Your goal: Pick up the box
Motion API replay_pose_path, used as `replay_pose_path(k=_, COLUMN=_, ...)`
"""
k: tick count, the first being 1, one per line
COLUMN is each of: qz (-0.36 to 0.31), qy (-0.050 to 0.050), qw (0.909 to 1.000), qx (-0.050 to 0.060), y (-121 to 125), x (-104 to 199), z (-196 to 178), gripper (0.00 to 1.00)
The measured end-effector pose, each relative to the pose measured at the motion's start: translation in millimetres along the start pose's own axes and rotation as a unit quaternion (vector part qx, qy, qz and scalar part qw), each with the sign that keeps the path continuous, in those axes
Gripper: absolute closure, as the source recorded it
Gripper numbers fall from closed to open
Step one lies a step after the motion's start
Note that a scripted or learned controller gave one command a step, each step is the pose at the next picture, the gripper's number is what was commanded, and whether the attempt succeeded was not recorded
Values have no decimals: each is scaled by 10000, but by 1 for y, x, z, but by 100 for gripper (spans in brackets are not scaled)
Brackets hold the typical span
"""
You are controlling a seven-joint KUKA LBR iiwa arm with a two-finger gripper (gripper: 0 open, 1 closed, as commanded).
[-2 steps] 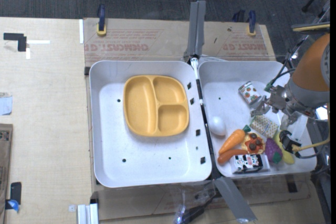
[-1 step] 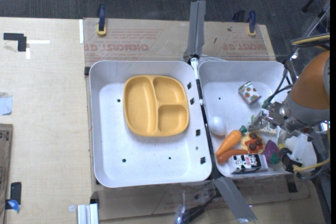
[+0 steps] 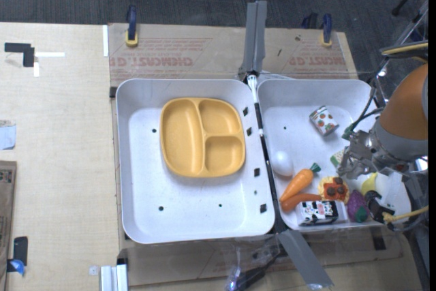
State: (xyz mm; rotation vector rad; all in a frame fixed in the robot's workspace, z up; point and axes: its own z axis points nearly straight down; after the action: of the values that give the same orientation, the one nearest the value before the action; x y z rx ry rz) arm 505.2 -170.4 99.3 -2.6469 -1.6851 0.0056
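From the camera view, look for the small patterned box point(image 3: 323, 120) in the right bin point(image 3: 300, 88), at about twelve o'clock from the bin's middle, lying tilted and well apart from the other toys. Note the gripper point(image 3: 354, 161) at roughly four o'clock from that box, near it but not on it, hanging over the clutter by the bin's right wall. Cannot tell how wide the claw stands, since the wrist hides it; nothing visibly held. Probably best to lift clear first, then travel toward ten o'clock until centred over the box, turn the wrist to match its tilt, and come straight down across the narrower sides. Beware a second boxy item, the black-and-white carton point(image 3: 319, 212) at six o'clock, packed against the carrot point(image 3: 298, 182) and a purple toy point(image 3: 357, 201): likely the harder target, with neighbours apt to get nudged. Ignore the yellow plate point(image 3: 202, 136) in the left bin point(image 3: 136, 167).
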Motion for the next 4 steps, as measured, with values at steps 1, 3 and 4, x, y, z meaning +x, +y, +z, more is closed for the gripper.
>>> replay_pose_path(k=1, qz=0, qy=0, qw=10000, qx=0, y=0, x=0, z=0, gripper=0)
replay_pose_path(k=3, qz=-38, qy=6, qw=10000, qx=-8, y=48, x=-4, z=8, gripper=0)
replay_pose_path(k=4, qz=-41, qy=-7, qw=10000, qx=3, y=47, x=-5, z=0, gripper=100)
